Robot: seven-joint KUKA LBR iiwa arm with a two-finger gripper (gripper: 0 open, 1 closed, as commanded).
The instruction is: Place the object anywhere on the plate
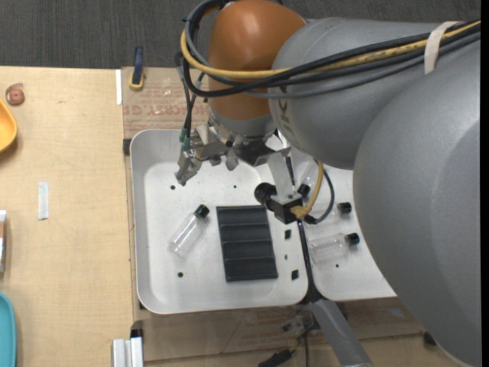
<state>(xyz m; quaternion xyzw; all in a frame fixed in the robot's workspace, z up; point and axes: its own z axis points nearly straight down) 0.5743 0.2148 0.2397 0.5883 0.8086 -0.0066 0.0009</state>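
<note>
Can't tell how the jaws of the two-finger gripper (186, 170) stand, they're too blurry. It hangs near the far left corner of the left shallow white bin (153, 281). The clear plastic vial with a black cap (187, 230) lies toward the left edge, beside the black ribbed rectangular plate (246, 243).

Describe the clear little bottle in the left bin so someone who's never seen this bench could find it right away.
Start at the left white bin and find the black ridged rectangular block lying near its middle. Just left of that block lies a small clear vial, on its side and tilted, black cap pointing up toward the block. A similar vial lies in the right bin; this one is left of the block.
</note>
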